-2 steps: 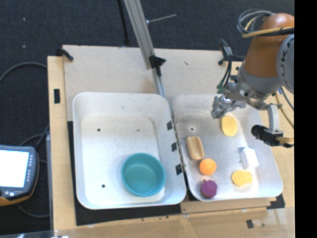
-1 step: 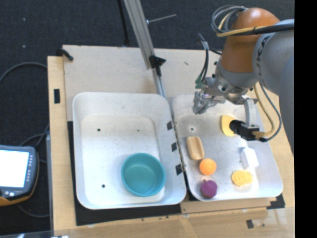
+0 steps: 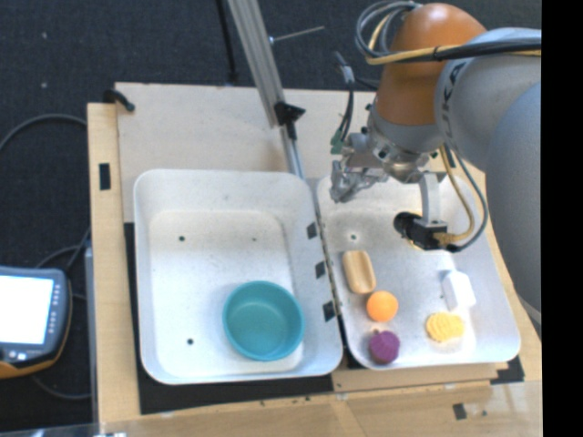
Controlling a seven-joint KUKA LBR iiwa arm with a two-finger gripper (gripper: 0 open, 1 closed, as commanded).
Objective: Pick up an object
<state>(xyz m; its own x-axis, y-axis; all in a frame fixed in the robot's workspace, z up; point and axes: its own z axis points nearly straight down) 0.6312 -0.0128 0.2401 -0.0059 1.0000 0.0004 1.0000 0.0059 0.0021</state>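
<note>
The right bin (image 3: 483, 335) holds a tan bread-like block (image 3: 358, 270), an orange ball (image 3: 382, 306), a purple round piece (image 3: 384, 345), a yellow ridged piece (image 3: 444, 327) and a small white block (image 3: 456, 289). My gripper (image 3: 345, 188) hangs over the far left corner of that bin, beneath the orange wrist band. It is well above and behind the tan block, touching none of the objects. Nothing shows between the fingers.
A teal bowl (image 3: 263, 319) sits in the left bin (image 3: 164, 244) near its front right. A slanted metal rail (image 3: 260, 57) runs down to the bins' back edge beside the gripper. A black cable clip (image 3: 421, 229) hangs over the right bin.
</note>
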